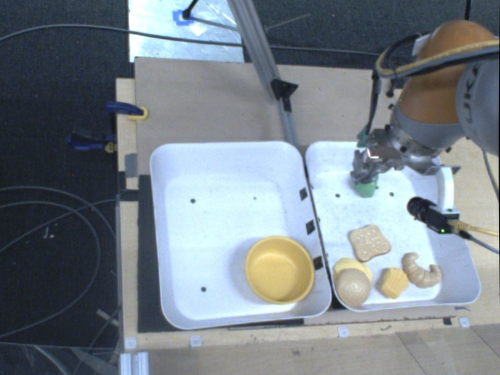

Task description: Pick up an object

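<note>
Bins sit side by side on the desk (211,108), and both are white and not deep. The left bin (203,186) has a yellow bowl (280,269) near its front right corner. The right bin (461,276) has most of the small things. A flat piece of toast (369,242) lies near the middle of it. In front of the toast, close to the front wall, sit a round cream bun (352,281), a small yellow chunk (393,283) and a curly croissant (423,271), all in a row and near each other. A green thing (364,187) stands far back in the right bin, near the wall between the two bins and well apart from the food at the front. The grey arm (445,92) with its orange band comes in from the right and bends down over the back of the right bin. The jaws (369,165) are right on top of the green thing, so close that they look like they touch it, and only the bottom part of the green thing peeks out under them. They hide too much, so it is hard to tell if they are spread or pinching the green thing. A black part with a tiny green light (428,212) sticks out from the arm over the right side of that bin. A blue and yellow clamp (125,112) grips the left edge of the desk. A grey pole (262,49) leans across the back of the desk.
</note>
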`<state>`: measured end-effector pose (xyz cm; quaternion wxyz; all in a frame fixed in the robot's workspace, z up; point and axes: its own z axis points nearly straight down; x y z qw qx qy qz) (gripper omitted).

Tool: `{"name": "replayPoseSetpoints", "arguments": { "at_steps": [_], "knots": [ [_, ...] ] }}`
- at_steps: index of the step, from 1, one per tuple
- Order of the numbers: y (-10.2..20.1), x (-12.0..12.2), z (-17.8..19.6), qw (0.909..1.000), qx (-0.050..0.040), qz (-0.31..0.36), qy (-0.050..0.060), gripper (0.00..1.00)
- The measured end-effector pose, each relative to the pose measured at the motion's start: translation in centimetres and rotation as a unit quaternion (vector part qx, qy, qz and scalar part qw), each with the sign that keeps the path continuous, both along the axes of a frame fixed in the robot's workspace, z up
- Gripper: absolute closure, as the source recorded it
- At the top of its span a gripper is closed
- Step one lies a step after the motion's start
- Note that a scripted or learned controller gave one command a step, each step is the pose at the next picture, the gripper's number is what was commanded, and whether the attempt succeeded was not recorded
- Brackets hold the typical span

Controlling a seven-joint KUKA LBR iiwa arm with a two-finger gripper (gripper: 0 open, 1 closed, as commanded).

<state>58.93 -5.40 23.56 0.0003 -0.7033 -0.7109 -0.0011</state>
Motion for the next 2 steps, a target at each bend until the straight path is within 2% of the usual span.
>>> {"name": "replayPoseSetpoints", "arguments": {
  "at_steps": [2],
  "knots": [
    [11.9, 1.6, 0.4, 1.0, 0.0003, 0.0, -0.001, 1.0]
  ]
}}
